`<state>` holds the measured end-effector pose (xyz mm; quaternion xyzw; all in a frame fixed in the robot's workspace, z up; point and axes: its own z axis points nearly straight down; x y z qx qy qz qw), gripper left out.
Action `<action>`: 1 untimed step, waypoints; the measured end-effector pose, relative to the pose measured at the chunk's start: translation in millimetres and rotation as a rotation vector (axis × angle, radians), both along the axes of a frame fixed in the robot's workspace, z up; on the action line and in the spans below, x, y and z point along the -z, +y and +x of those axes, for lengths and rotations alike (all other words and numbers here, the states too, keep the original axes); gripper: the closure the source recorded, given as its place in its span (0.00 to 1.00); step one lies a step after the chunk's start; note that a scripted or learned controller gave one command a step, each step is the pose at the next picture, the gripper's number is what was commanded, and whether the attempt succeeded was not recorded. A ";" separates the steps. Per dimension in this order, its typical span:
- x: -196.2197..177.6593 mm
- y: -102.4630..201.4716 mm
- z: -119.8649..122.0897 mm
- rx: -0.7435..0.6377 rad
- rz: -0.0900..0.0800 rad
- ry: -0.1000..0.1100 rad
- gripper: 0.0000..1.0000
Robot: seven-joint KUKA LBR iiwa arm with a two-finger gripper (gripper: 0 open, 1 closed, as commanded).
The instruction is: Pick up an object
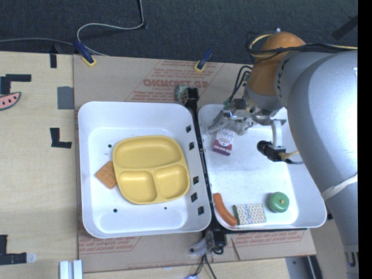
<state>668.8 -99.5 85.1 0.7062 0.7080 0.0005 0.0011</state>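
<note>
My gripper (231, 122) hangs over the back of the right bin (302, 211), open, with nothing between its fingers. Just in front of it a small red and white packet (224, 142) lies on the bin floor, close under the fingertips; I cannot tell if they touch it. An orange carrot-like piece (224, 209), a speckled flat box (250, 214) and a green round toy (279, 202) lie along the bin's front edge.
The left bin (93, 127) holds a yellow divided plate (151, 168) with an orange waffle-like square (106, 174) tucked under its left side. The grey arm (325, 103) covers the right bin's right side. A black clip row (196, 150) runs between the bins.
</note>
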 end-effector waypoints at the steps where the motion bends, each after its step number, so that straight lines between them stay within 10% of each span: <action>1: -9.5 -0.3 -0.4 -0.001 -0.003 0.002 1.00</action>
